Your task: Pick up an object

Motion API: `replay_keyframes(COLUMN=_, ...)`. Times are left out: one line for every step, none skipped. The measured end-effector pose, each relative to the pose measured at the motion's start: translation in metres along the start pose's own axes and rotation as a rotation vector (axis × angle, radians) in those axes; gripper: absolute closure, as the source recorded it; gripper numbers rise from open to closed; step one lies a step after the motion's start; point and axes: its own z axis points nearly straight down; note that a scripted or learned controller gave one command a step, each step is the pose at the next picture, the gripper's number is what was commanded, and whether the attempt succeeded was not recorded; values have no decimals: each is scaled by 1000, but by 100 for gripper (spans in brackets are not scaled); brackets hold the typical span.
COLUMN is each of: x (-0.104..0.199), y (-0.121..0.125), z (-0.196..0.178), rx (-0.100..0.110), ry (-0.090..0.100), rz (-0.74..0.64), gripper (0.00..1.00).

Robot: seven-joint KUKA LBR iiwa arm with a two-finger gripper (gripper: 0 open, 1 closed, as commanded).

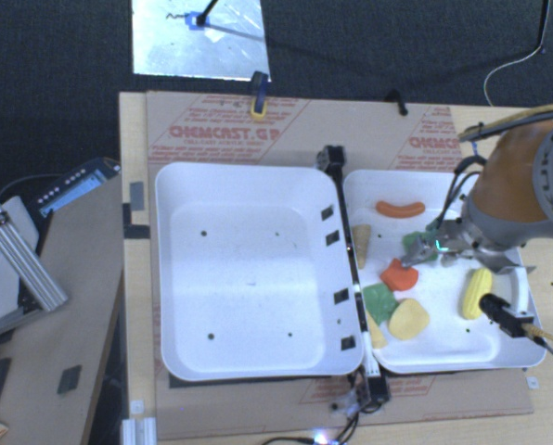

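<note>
Camera view, claw (423, 251) over right bin (443, 346), grip state unclear; red piece (400, 276) just below

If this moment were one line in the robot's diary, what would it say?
arm: over right bin | pincer: low, by green piece | nearest: red piece | left bin: untouched

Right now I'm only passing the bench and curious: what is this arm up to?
The arm's gripper is down in the right-hand bin, over a small dark green piece and just above a red-orange toy. Nothing is visibly lifted yet. Around it lie an orange sausage, a yellow corn cob, a yellow lump and a green piece. The left-hand bin sits alongside.
</note>
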Motion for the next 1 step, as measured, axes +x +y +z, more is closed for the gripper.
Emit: replay_keyframes(x=0, y=1, z=-11, rx=-2, ry=0, rz=-1, gripper=100)
